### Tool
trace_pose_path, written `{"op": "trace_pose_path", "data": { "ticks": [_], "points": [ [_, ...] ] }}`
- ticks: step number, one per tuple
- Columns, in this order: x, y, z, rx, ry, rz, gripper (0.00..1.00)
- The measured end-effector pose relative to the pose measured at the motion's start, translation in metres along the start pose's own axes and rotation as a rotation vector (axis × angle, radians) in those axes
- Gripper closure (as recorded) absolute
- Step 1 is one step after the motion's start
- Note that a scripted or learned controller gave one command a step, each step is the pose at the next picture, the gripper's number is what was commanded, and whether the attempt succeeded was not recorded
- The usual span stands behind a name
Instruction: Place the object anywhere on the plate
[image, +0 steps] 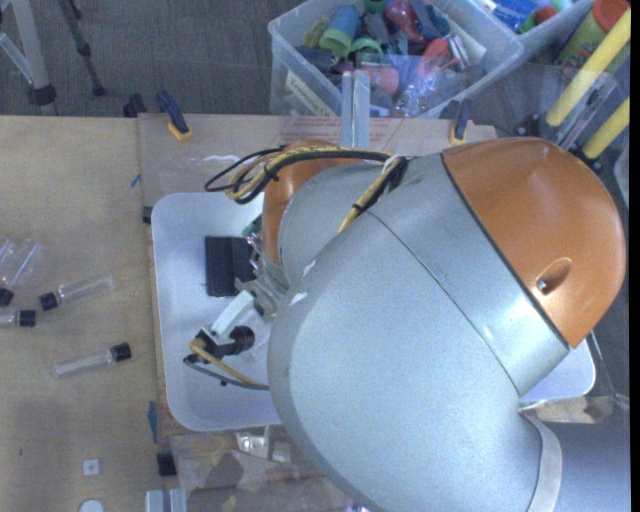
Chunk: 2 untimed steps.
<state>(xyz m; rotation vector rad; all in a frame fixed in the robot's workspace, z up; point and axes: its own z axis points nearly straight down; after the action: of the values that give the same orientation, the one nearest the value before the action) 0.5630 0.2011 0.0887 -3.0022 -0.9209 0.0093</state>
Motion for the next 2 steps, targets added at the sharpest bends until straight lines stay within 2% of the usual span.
{"op": "trace_pose_path", "data": {
  "ticks": [1, 2],
  "points": [
    [-0.023, -0.044, -0.001, 0.001, 0.013, 0.398, 1.0],
    [0.002, 0.036, 0.002, -0.004, 0.006, 0.131, 1.0]
  ]
}}
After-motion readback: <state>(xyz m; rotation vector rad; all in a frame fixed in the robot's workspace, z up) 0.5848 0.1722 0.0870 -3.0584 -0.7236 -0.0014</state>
